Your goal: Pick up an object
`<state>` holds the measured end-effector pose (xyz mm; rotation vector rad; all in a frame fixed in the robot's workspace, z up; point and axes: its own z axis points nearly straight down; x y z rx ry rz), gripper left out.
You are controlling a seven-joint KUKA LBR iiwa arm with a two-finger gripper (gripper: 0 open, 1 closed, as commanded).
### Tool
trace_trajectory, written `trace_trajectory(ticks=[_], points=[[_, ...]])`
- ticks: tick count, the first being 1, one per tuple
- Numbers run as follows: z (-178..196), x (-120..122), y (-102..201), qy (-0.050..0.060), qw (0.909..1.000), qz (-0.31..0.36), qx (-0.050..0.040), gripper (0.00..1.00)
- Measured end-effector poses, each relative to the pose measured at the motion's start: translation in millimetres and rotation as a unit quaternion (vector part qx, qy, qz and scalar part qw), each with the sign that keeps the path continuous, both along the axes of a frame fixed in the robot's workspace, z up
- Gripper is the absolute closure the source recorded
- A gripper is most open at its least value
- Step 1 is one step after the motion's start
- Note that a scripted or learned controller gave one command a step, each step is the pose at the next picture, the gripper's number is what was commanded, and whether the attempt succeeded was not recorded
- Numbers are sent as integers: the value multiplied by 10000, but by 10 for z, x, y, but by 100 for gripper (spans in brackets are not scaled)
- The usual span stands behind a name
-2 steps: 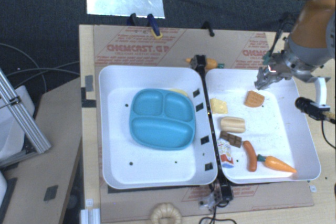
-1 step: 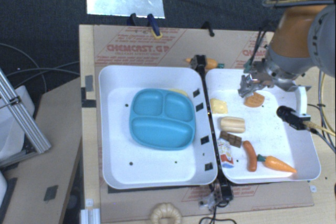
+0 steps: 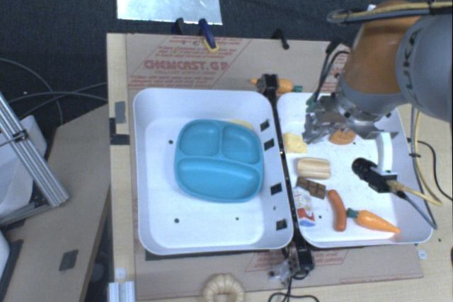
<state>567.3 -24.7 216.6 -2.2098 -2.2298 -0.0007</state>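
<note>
Claw (image 3: 316,125) hung low over the right bin's (image 3: 410,233) far-left part, beside the yellow wedge (image 3: 294,143) and bread roll (image 3: 313,167); its opening could not be told, and nothing showed in its grip. Crowded neighbours risked a glancing push: the orange slice (image 3: 342,137) lay under the wrist, close enough to be nudged.

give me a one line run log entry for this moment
arm: over right bin | gripper: low near cheese wedge | holding: nothing seen | blue tray: in left bin
</note>
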Motion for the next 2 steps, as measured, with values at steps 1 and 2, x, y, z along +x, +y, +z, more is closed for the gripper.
trace_trajectory(ticks=[1,2], points=[[116,-193,470,-8,10000,3,5,100],[-6,-294,949,-3,10000,-1,2,100]])
